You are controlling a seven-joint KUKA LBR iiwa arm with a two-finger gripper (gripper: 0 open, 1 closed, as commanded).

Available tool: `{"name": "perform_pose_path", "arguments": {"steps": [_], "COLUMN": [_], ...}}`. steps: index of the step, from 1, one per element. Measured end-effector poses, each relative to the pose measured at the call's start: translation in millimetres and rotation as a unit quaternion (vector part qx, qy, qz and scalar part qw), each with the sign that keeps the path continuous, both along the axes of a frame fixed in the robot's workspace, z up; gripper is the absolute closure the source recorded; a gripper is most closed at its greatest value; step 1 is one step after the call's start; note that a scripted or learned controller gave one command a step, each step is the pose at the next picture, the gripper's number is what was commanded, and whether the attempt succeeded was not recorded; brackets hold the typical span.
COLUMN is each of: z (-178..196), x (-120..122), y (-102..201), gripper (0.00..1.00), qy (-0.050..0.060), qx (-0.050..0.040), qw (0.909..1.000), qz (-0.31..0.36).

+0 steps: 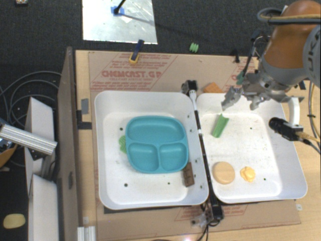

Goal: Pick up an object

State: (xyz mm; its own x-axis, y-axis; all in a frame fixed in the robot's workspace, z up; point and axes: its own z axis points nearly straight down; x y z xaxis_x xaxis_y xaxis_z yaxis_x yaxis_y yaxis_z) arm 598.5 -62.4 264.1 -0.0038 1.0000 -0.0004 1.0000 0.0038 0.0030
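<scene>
Grey fingers spread apart, nothing between, above green block

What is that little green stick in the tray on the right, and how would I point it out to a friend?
Start at the right-hand white bin, the one the grey arm reaches over. In its upper left part, near the divider between the bins, lies a slim green block, tilted, just below the gripper. It is the only green, elongated thing there; the round tan disc and small yellow piece sit lower down.
</scene>
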Motion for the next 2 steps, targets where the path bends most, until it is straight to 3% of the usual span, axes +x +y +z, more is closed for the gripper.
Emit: {"name": "perform_pose_path", "arguments": {"steps": [1, 2], "z": [-68.1, -164.9], "x": [9.5, 47.6], "y": [-10.4, -36.1], "gripper": [0.00, 0.00], "qy": [0.003, 0.002], "qx": [0.0001, -0.0007], "qw": [1.0000, 1.0000], "qz": [-0.002, -0.002]}}
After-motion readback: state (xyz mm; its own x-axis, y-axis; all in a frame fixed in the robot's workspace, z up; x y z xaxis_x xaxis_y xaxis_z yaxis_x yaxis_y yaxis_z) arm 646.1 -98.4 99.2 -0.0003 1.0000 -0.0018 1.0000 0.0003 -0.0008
